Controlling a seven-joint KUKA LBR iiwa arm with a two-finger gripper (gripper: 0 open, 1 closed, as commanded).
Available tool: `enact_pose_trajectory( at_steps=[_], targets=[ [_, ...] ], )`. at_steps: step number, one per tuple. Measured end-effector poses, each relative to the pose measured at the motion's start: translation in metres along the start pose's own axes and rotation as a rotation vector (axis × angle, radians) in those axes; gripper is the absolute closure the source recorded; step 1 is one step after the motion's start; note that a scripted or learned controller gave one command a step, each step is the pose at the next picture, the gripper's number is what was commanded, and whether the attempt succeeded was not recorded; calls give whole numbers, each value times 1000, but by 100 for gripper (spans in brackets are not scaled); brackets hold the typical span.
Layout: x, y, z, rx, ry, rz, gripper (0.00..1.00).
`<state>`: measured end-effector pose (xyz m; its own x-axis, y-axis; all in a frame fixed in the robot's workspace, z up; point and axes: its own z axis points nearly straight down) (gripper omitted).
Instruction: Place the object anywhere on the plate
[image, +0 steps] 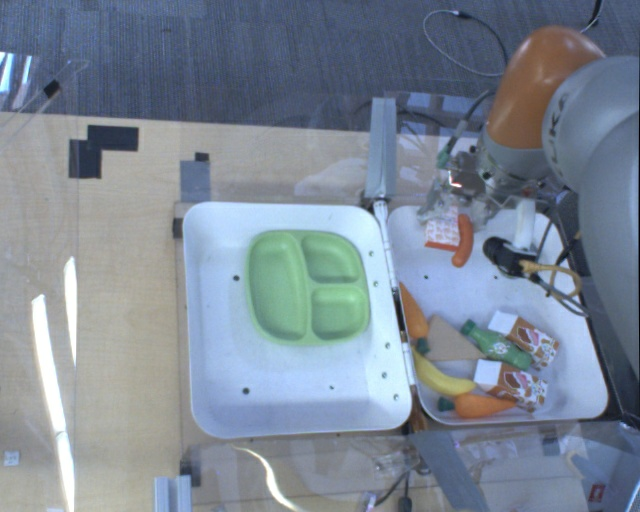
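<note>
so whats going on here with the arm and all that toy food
The arm's gripper is low over the far end of the right bin, just above a red sausage and a small packet. Banana, carrot and the other items lie there loose. The green plate sits in the left bin, nothing on it yet.

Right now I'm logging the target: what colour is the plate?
Light green, clearest in the camera view: the plate sits in the left bin.
</note>
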<state>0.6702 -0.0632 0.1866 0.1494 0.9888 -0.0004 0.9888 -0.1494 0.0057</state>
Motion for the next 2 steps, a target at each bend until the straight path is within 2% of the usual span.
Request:
enact_pose_trajectory(
  at_steps=[1,2],
  targets=[
    [80,-23,-18,0,3,-142,100],
    [92,-14,-93,-1,2,-23,100]
  ],
)
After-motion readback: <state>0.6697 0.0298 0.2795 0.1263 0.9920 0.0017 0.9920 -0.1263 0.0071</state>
